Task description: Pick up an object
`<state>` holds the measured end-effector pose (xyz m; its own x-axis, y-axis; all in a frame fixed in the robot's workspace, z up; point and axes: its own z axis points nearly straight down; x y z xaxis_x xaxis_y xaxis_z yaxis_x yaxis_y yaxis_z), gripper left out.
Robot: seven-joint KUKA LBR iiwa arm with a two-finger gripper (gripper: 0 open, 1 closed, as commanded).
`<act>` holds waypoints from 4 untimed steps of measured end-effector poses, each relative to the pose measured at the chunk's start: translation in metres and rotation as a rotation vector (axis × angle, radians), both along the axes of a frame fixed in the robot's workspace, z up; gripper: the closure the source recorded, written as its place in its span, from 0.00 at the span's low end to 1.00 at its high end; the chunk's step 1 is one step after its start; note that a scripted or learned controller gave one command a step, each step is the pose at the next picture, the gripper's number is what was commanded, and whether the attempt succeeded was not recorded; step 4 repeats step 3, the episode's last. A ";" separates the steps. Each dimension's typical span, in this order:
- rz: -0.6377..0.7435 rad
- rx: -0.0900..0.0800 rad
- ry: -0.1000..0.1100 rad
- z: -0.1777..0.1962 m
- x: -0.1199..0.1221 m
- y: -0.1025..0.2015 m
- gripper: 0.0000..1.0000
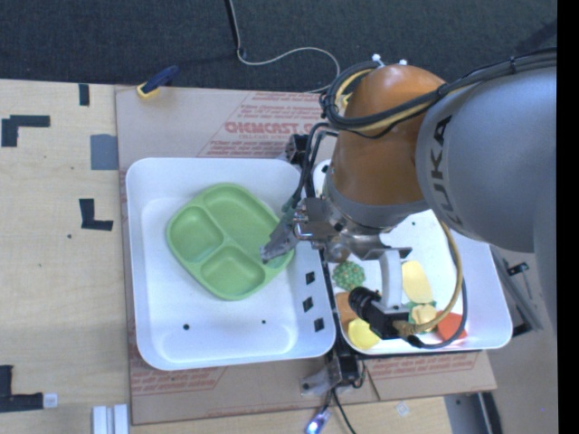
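Reaching in from the right, the arm (425, 161) hangs over the divide between the 2 bins. Its gripper (280, 242) sits at the right edge of the green plate (222, 238) in the left bin (154, 333); whether anything is gripped cannot be told from here. Small colourful items (412, 283) lie in the right bin (493, 333). Nothing looks lifted yet, so the pick seems still to do.

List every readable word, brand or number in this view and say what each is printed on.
"CHEMCAST": red print on the cardboard sheet under the bins; the smaller red lines below it are too blurred to read.
"KUKA": dark letters on the grey arm, partly cut off, running sideways.
Red print on the cardboard's front edge: too small to read.
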<state>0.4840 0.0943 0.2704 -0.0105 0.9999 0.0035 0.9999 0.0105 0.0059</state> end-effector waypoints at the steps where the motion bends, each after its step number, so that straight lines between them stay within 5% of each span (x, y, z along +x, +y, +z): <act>1: -0.007 -0.004 0.010 0.005 -0.001 -0.004 1.00; 2: -0.011 -0.003 -0.003 0.108 0.000 -0.038 1.00; 4: -0.010 -0.004 0.006 0.115 0.000 -0.053 1.00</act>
